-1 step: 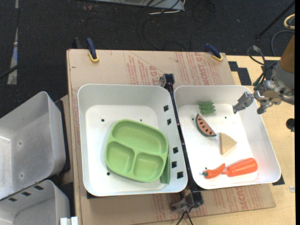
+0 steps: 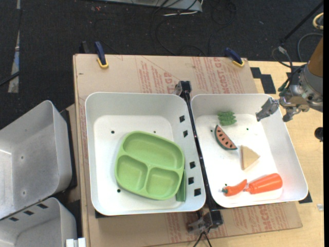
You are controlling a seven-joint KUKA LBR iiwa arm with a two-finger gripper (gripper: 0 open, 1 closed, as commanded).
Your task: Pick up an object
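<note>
The gripper [image 2: 275,110] hangs over the right bin's [image 2: 295,153] far right corner, fingers spread, holding nothing. Candidate objects lie in that bin: watermelon slice [image 2: 225,137], green piece [image 2: 226,118], wedge [image 2: 250,157], carrot [image 2: 254,184]. Risk: a descent from here lands on bare floor or clips the rim.

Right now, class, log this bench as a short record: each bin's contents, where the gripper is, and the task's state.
left bin: green divided tray
right bin: green leafy toy, watermelon slice, tan wedge, orange carrot
gripper: over the right bin's upper right corner, fingers apart, nothing between them
task state: no object picked up yet
</note>
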